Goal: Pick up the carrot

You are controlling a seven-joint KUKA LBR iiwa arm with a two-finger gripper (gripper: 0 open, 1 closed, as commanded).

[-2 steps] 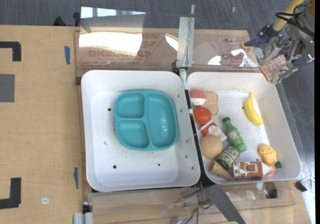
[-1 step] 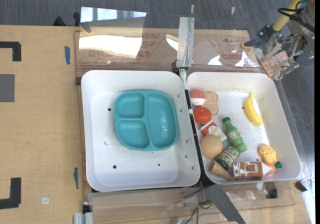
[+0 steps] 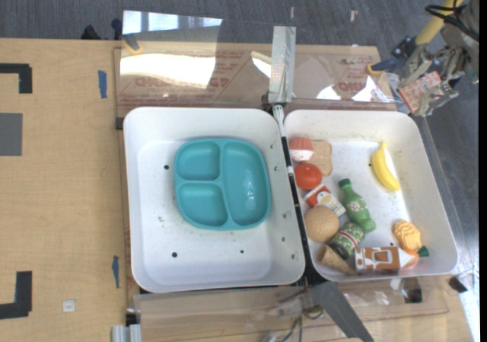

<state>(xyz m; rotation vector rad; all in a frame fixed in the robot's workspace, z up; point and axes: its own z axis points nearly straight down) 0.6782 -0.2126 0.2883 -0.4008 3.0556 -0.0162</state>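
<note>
The carrot (image 3: 408, 235), a short orange piece with a small green tip, lies near the front right corner of the right bin (image 3: 435, 180). It touches an orange and white carton (image 3: 384, 259) lying on its side just in front of it. Nothing covers the carrot from above.
The right bin also holds a banana (image 3: 385, 167), a green bottle (image 3: 357, 205), a red tomato (image 3: 308, 176), a bread roll (image 3: 322, 222) and several other toy foods along its left side. A teal divided plate (image 3: 223, 183) sits in the left bin (image 3: 144, 203). Cables and clutter (image 3: 437, 81) lie beyond the back right corner.
</note>
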